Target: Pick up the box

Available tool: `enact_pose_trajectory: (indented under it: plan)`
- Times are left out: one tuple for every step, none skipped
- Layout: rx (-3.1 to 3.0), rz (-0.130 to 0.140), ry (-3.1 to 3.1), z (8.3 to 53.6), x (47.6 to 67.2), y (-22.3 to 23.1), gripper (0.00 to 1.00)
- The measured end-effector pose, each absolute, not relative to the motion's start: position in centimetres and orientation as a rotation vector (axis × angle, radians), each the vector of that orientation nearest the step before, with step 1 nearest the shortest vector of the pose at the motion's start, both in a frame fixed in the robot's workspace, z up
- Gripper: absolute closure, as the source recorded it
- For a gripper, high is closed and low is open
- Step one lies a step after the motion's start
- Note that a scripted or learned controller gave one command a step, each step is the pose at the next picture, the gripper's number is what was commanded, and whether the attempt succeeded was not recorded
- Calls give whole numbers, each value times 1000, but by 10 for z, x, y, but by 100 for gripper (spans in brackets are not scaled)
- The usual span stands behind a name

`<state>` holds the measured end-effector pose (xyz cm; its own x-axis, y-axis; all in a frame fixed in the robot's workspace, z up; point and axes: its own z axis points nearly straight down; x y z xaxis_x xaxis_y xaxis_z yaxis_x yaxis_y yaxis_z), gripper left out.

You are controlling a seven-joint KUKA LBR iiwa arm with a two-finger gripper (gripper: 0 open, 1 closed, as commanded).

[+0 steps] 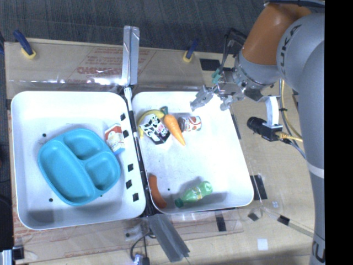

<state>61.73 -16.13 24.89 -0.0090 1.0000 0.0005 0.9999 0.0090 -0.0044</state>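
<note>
Both white bins (22,164) are viewed from one fixed camera set above the bench, angled downward at moderate range; the arm (292,43) is seen entering from the right.

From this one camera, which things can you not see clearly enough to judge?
- End effector: small and blurred over the right bin's far edge; open or shut is unclear.
- Box: the black-and-white carton is partly covered by the carrot.
- Can: the carrot hides one end.
- Sausage: pressed against the right bin's near-left wall, its lower end is unclear.
</note>
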Motion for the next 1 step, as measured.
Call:
enact_pose_trajectory:
  plan:
    - [-2100, 4, -2332, 109, 555, -161, 0]
